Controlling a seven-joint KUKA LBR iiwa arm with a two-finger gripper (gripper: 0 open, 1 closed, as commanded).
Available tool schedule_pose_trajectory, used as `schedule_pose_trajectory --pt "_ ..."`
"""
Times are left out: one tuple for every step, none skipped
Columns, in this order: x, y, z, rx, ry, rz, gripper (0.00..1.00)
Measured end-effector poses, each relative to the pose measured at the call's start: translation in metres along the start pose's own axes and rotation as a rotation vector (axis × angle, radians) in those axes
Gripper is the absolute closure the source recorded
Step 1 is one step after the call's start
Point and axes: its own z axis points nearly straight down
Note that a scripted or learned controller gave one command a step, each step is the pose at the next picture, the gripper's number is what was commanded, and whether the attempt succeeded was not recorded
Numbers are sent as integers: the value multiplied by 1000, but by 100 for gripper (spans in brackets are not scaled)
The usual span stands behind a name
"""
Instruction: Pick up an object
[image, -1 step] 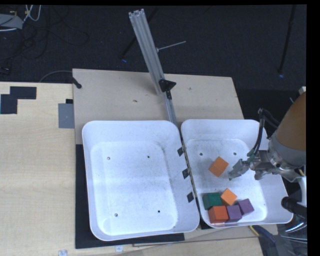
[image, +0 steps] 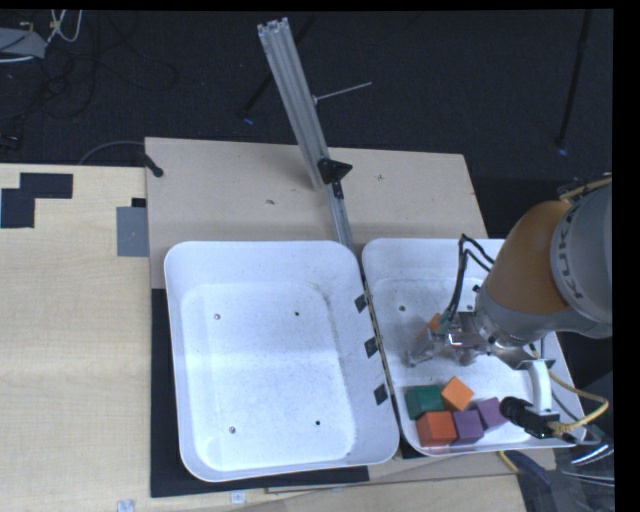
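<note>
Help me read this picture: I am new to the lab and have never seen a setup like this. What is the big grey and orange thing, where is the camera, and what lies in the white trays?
The grey and orange shape is a robot arm, reaching in from the right. Its gripper is low over the right bin; I cannot tell how its jaws stand or whether they hold anything. The single camera is fixed above the bench and looks down at a slant on two shallow white bins set side by side. Small blocks cluster in the right bin's near corner: a green block, an orange block, a red-orange block and two purple blocks. A metal rail runs from the bins toward the top.
</note>
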Motion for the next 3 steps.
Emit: schedule_pose_trajectory --pt "14 59 7 -11 -4 0 0" --pt "13 57 -2 -7 -4 -5 100" --pt "88 18 -95 -10 -1 -2 100"
